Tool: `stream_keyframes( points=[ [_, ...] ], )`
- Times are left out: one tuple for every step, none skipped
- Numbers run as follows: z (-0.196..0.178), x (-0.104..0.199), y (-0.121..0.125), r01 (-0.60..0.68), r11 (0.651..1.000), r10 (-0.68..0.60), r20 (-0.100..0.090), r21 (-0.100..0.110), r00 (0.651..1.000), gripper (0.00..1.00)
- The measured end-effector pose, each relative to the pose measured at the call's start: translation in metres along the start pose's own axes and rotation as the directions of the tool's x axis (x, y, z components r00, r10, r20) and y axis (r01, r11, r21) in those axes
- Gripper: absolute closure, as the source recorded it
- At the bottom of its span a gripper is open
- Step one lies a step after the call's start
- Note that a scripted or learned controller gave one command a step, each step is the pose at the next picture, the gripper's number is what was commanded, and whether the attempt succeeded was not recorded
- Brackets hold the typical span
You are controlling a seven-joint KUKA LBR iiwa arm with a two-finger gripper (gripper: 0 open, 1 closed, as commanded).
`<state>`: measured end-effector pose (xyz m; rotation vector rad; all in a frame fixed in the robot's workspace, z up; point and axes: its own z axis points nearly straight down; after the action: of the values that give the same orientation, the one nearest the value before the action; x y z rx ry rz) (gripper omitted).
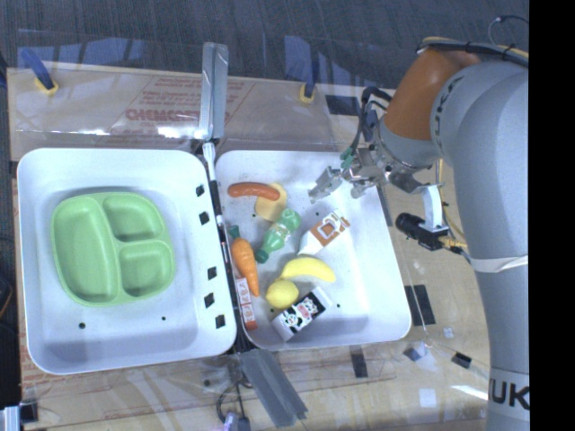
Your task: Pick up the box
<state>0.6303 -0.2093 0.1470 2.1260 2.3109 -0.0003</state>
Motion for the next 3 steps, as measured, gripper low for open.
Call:
stream_keyframes(
  points=[
    [0.051, 0.004, -0.031, 0.03, 1.0, -0.03, -0.001, 0.002, 1.0, 0.0],
    [0.054, 0.017, 0.029, 0.113, 0.994, -0.113, -0.001, 0.001, 0.994, 0.0],
    [0.055, 0.099, 0.005, 0.357, 0.934, -0.357, -0.003, 0.003, 0.934, 0.0]
  ],
)
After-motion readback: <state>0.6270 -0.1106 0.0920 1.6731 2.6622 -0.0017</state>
